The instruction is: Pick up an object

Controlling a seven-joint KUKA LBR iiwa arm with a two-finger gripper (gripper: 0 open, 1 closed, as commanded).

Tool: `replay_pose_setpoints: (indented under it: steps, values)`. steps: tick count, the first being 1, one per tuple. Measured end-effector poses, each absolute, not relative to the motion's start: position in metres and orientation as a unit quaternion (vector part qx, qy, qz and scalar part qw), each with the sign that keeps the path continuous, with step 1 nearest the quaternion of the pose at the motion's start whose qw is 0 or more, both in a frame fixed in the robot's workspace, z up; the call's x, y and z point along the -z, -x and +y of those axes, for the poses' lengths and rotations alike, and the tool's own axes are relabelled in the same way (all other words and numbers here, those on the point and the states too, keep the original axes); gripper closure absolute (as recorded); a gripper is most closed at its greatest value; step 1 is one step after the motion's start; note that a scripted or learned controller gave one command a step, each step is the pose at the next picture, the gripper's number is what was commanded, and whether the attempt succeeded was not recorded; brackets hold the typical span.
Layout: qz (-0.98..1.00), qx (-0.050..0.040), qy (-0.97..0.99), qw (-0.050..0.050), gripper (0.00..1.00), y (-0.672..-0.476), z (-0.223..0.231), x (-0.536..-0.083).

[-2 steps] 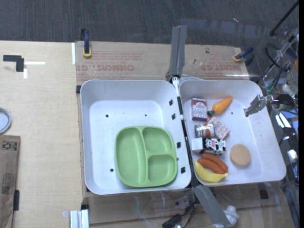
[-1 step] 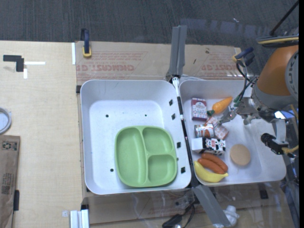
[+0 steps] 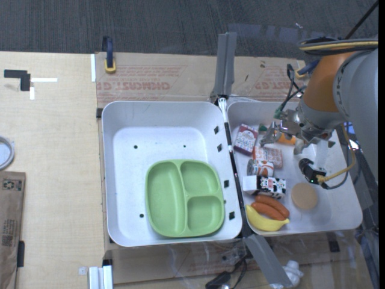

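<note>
My gripper [image 3: 274,132] hangs low over the back of the right bin [image 3: 337,218], beneath the orange-banded wrist [image 3: 322,83]. Right beside it lies a small orange item [image 3: 288,140], partly hidden by the gripper. A red and white packet [image 3: 245,138] sits just to its left. In front of it lies an orange snack packet [image 3: 266,156]. Further forward stand a black and white cow-print carton [image 3: 272,186] and a white block [image 3: 249,183]. Near the front edge are orange sausages [image 3: 271,208], a yellow banana [image 3: 265,221] and a tan round disc [image 3: 304,196].
The left bin [image 3: 120,161] holds a green divided plate [image 3: 184,198]. A grey divider post [image 3: 225,65] rises between the bins at the back. A black cable [image 3: 319,174] loops off the arm over the right bin. A tape roll [image 3: 5,153] lies at the far left.
</note>
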State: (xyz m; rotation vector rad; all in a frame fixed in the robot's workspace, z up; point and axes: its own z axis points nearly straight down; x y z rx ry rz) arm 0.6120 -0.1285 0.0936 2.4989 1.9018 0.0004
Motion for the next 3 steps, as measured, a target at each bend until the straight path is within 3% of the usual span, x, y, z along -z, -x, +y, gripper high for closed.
replay_pose_setpoints:
  steps: [1,2,3]
  values:
    - [0.673,0.0038,-0.739,-0.003,0.0,-0.657,-0.156,-0.091]
    - [0.697,0.0019,-0.717,-0.001,0.0,-0.659,-0.169,-0.099]
    - [0.72,0.0022,-0.694,-0.001,0.0,-0.64,-0.113,-0.089]
